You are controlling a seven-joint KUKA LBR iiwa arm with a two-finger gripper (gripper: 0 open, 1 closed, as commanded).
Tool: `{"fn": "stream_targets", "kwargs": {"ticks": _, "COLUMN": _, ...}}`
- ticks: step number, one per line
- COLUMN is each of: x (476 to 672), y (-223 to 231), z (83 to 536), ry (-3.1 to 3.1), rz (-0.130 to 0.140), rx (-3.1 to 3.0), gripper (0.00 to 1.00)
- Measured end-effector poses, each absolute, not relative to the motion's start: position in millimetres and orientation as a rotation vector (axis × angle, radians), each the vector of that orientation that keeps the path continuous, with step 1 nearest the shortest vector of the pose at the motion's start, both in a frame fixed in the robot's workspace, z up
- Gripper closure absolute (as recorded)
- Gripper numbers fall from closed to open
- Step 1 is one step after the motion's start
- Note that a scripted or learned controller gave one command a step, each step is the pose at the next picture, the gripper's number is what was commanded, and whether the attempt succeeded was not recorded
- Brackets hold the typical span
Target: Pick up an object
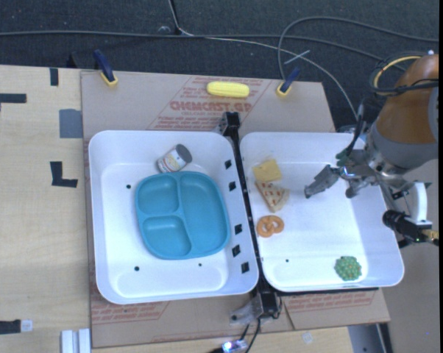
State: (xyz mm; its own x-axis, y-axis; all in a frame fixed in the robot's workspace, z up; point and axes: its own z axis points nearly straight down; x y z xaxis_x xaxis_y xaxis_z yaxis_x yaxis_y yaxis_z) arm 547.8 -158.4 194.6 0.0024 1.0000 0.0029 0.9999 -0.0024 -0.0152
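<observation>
The right bin (369, 219) holds a yellow cheese block (266, 171), a cheese wedge with holes (274, 195), an orange pretzel (269, 226) and a green broccoli piece (348, 268). In the left bin (111, 219) lies a blue divided plate (182, 215), with a small grey can (174, 158) just behind it. My gripper (335, 184) hangs over the right bin's middle, right of the cheese pieces. Its two dark fingers (319, 183) are spread apart with nothing between them.
A yellow banana-like object (227, 89) lies on the cardboard behind the bins. Blue-and-yellow clamps (104, 68) hold the cardboard's back edge. Cables run across the dark floor at the back. A black divider strip (240, 197) separates the bins.
</observation>
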Motion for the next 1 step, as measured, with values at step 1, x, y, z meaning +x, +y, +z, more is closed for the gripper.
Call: {"fn": "stream_targets", "kwargs": {"ticks": 1, "x": 551.0, "y": -158.1, "z": 202.0, "ry": -2.222, "rz": 0.001, "rx": -2.219, "gripper": 0.0}}
